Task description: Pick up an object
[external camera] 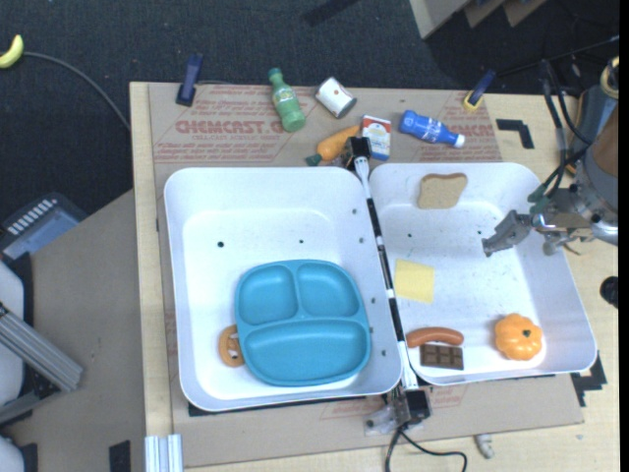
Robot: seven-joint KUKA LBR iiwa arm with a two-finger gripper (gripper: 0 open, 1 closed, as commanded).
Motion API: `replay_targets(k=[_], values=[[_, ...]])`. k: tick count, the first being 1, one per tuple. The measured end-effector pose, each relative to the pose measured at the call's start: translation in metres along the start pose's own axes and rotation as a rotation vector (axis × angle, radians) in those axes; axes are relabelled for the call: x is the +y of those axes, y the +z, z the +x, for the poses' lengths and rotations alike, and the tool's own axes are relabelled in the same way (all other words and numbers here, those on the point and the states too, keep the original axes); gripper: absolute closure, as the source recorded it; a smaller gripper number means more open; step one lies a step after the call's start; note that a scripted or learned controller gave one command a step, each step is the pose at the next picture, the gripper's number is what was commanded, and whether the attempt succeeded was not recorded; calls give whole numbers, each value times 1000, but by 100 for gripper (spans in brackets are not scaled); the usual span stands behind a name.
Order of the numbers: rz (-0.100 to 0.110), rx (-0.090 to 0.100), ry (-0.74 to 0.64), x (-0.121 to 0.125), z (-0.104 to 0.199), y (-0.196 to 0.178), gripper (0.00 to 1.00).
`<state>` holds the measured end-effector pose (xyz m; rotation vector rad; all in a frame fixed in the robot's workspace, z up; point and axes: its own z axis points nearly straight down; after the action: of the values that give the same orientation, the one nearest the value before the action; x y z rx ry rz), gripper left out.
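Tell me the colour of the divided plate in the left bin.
Light blue divided plate, seen in the camera view.

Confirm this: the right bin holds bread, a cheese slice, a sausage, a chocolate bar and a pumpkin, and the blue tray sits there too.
Wrong on the tray. The camera view shows the blue tray in the left bin. The right bin does hold the bread, cheese slice, sausage, chocolate bar and pumpkin.

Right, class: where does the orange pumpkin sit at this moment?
The orange pumpkin sits in the right bin, near its front right corner, to the right of the sausage and chocolate bar.
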<state>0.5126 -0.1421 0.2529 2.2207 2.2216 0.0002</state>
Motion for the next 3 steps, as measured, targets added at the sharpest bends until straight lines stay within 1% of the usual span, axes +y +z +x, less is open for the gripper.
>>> replay_targets(k=[1,2,3], values=[[-2,-1,0,87,-4,35,0],[3,1,1,0,-16,120,0],[-1,0,-1,147,2,169,0]])
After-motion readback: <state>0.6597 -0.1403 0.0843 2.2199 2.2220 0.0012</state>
